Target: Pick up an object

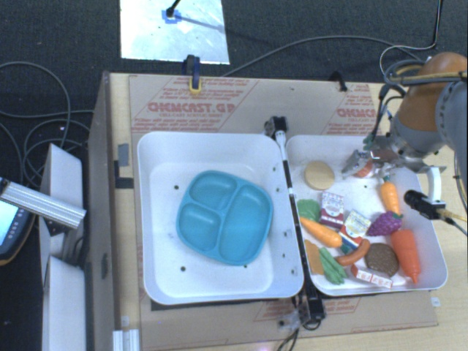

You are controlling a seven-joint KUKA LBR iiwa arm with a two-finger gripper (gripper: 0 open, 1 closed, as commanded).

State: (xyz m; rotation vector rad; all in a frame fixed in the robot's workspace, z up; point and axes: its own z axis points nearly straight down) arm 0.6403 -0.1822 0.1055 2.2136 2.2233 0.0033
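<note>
Gripper (363, 164) low over the far end of the right bin (439, 269), with something small and orange-red (365, 170) at its tip; grip state impossible to judge at this scale, likewise whether that piece is actually caught.

Nearest likely target: the upper toy carrot (390, 197), lying in the right bin just beside the gripper, between it and the purple grapes (385, 223). Probably hollow plastic, so light, stiff and a bit slick; no fragility worth worrying about. Long axis running near-to-far and slightly slanted, green top toward the gripper, thin tip toward the grapes. Best taken across the thick middle, at right angles to that axis, away from the taper where a squeeze could pop it out.

Round cracker (319, 174) lying flat nearby: thin, harder to get under.

Left bin (146, 196) carrying 1 blue divided plate (224, 216).
</note>
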